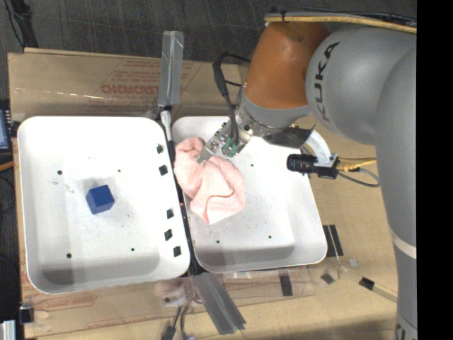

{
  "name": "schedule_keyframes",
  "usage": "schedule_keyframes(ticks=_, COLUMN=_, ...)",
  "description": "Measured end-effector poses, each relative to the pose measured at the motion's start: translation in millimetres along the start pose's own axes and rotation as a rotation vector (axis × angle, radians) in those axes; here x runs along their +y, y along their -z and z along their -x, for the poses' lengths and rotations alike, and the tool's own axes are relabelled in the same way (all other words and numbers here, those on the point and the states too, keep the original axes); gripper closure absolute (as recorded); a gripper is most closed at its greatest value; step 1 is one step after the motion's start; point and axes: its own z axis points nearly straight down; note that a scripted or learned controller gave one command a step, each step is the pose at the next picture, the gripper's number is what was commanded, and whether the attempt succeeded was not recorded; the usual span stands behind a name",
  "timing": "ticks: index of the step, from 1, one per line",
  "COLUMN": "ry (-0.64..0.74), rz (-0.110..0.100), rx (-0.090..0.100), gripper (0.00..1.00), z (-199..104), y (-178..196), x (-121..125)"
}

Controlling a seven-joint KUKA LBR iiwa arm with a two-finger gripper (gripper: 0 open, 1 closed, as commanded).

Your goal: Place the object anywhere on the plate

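Pink cloth lies crumpled in right bin, tool touching

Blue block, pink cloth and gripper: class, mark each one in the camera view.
Blue block (pixel 100 197), camera view, on its top face.
Pink cloth (pixel 212 184), camera view, on its crumpled middle.
Gripper (pixel 212 151), camera view, between its fingertips at the cloth's upper edge.

A crumpled pink cloth lies in the right bin, against its left wall, and the gripper sits at the cloth's far upper edge, its fingers touching the fabric. In the left bin a small blue cube rests alone left of centre, well apart from the cloth. The grey arm with its orange band reaches in from the right.
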Motion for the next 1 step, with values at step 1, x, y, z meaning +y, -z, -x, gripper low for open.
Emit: schedule_keyframes(ticks=1, ry=0.405, rz=0.0, rx=-0.001, gripper=1.0, z=-41.1, y=5.8, x=16.9)
